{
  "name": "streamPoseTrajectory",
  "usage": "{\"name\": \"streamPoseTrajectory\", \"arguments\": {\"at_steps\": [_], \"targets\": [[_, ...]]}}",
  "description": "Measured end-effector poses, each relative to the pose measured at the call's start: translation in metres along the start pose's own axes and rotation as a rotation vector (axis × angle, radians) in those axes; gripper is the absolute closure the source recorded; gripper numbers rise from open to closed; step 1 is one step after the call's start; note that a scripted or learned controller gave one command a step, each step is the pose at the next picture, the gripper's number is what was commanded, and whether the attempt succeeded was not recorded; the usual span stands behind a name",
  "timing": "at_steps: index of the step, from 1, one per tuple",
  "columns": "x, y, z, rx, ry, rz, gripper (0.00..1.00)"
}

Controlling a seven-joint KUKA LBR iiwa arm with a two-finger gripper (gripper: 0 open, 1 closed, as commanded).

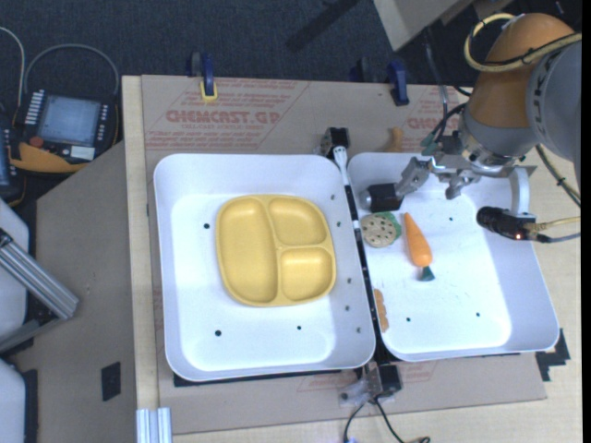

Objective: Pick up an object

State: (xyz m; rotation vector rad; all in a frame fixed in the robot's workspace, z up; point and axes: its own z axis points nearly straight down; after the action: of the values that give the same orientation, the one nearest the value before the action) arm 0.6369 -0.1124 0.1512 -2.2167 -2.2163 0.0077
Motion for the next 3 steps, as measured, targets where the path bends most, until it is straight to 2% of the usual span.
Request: {"name": "streamPoseTrajectory", "arguments": {"at_steps": [1, 2, 3], "targets": [[0.008, 0.009, 0.051, -0.012, 0.003, -0.001, 0.0], [0.008, 0.016, 0.055, -0.023, -0.001, -0.003, 0.0], [0.009, 0.02, 0.038, -0.04, -0.001, -0.003, 1.0]]}}
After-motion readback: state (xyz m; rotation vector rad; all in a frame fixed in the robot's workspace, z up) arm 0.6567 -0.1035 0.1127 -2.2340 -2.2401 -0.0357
